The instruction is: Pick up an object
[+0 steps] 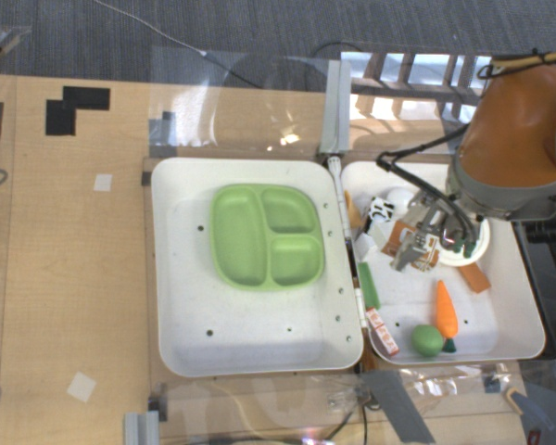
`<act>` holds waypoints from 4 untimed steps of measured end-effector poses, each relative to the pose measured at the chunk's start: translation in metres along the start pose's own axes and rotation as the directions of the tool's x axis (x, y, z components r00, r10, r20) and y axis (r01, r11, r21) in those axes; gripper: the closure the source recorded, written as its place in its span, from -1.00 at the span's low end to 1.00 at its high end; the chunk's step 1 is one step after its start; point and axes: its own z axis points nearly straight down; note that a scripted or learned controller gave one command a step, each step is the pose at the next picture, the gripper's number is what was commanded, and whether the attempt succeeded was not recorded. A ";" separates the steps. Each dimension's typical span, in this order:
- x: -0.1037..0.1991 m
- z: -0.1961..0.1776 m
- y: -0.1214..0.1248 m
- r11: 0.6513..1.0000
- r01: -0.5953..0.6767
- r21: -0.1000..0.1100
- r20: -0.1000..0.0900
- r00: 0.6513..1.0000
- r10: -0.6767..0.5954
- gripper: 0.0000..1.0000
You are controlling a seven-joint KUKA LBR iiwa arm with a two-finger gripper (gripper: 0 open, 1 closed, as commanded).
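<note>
My gripper hangs low over the middle of the right bin, reaching in from the right under the orange band of the arm. A small tan and white object lies right at its tip; whether it is gripped I cannot tell. Beside it to the right a white round dish is partly hidden by the wrist. An orange carrot and a green ball lie nearer the front. A white and black item sits to the gripper's left.
The left bin holds a green divided plate. Along the right bin's left wall lie a green marker and a red and white packet. A brown piece lies by the dish.
</note>
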 end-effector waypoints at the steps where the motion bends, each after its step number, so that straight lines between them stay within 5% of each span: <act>1: -0.005 0.073 -0.079 0.970 0.244 0.002 -0.016 0.970 -0.244 1.00; 2: -0.048 0.043 -0.135 0.898 0.439 0.002 -0.010 0.898 -0.439 1.00; 3: -0.085 0.027 -0.126 0.747 0.665 -0.001 -0.007 0.747 -0.665 1.00; 4: -0.085 0.027 -0.126 0.747 0.664 -0.002 -0.007 0.747 -0.664 -1.00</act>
